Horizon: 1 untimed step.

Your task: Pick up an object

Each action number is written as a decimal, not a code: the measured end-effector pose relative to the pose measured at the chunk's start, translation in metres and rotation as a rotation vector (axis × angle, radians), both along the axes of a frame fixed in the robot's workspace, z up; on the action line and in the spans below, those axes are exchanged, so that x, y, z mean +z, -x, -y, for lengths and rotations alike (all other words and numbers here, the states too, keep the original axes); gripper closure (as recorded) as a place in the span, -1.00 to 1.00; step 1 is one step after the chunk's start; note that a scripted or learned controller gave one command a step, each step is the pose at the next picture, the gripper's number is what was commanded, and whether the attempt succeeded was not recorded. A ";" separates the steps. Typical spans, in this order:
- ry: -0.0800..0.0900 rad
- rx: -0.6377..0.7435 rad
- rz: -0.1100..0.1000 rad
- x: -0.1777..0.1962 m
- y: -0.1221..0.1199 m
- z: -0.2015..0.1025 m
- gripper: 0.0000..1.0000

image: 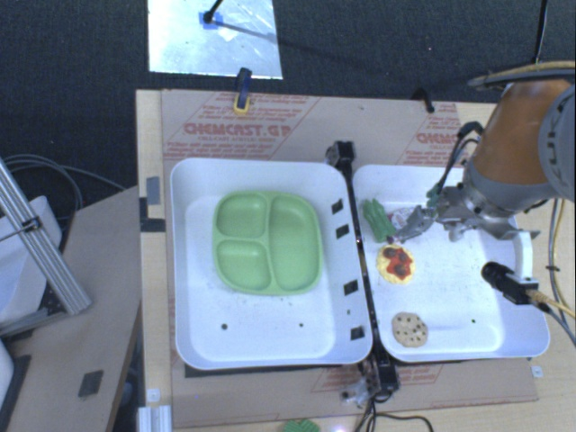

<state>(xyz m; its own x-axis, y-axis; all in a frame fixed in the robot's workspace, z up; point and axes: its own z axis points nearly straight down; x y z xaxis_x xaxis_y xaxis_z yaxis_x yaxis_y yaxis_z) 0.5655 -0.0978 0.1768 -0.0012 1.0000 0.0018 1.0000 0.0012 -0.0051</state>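
two white bins side by side on the bench [270, 120], a black divider strip with clips between them.

left bin [193, 331]: a green divided plate [268, 243], three compartments, lying flat near the middle.

right bin [468, 331]: three small things, all toward its left half. a green bean pod [376, 218] lies near the upper left by the divider. just below it a small pizza slice [396, 264], yellow with red topping, flat on the bin floor. further toward the near edge a round cookie [409, 329] with dark chips, well apart from the pizza slice.

arm [526, 147] reaches in from the right, orange band above the wrist, hanging over the upper part of the right bin. gripper [412, 223] points left, its tip just beside the bean pod and above the pizza slice. the metal fingers look slightly apart at the tip; nothing sits between them, but the tip is small and hard to read. whether it touches the bean pod, cannot tell.
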 end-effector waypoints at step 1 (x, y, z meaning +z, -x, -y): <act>0.001 -0.001 0.006 -0.096 -0.005 0.002 -1.00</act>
<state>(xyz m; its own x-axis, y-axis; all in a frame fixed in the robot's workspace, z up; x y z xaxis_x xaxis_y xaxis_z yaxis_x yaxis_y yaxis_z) 0.5707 -0.0995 0.0807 0.0001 1.0000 0.0003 1.0000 -0.0001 0.0013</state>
